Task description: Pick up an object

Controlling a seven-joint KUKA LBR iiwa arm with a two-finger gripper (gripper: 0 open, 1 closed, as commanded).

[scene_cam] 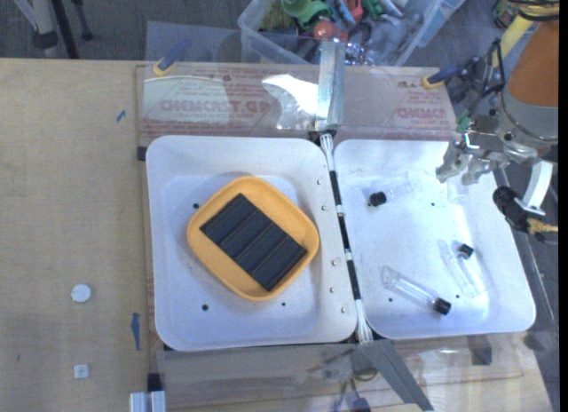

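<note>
My gripper (465,169) hangs over the far right corner of the right bin (497,312), open, with nothing between its fingers. Below it in that bin lie three clear plastic tubes with black caps. One tube (390,193) rests near the far left, a second (413,292) lies near the front, and a third (461,265) sits toward the right. In the left bin (169,304) a yellow tray with a black ribbed insert (253,237) lies flat at a slant. The gripper touches none of these.
A metal divider (342,224) separates the two bins. Behind them are a clear plastic sheet (293,99) and a clear tub of coloured toys (355,2). The wooden bench (62,179) extends left, with a small white disc (81,293).
</note>
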